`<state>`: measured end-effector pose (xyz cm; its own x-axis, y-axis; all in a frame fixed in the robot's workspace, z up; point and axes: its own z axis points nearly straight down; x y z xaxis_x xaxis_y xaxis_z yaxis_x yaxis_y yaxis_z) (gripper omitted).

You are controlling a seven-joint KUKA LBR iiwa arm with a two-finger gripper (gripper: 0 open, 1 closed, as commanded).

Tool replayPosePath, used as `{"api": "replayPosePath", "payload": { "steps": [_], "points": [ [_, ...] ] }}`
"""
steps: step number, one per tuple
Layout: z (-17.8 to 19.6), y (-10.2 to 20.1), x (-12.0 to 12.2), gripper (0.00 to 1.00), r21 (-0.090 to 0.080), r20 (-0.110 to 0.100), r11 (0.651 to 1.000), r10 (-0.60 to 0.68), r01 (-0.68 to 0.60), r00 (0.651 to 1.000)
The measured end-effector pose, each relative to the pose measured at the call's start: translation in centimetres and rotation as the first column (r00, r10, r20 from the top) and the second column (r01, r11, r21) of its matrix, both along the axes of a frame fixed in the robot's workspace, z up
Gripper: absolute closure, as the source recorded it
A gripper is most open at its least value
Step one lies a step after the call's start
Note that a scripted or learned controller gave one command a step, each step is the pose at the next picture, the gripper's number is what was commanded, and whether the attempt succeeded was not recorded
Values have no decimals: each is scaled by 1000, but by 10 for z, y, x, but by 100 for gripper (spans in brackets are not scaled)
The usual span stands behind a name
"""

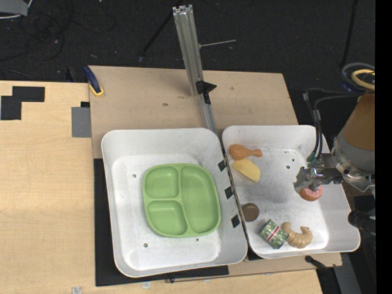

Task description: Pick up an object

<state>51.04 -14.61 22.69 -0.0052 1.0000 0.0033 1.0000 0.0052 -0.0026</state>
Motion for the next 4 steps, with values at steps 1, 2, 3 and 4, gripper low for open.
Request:
{"api": "replayPosePath", "payload": {
  "steps": [1,2,3,4],
  "points": [
    [9,49,17,100,-1,1,1000,1,-1,1000],
    [8,89,30,100,-2,1,1000,-1,1,1000],
    [-2,145,39,100,-1,-1,1000,0,0,1000],
    [8,195,56,100,-1,1,1000,0,0,1000]
  ]
}}
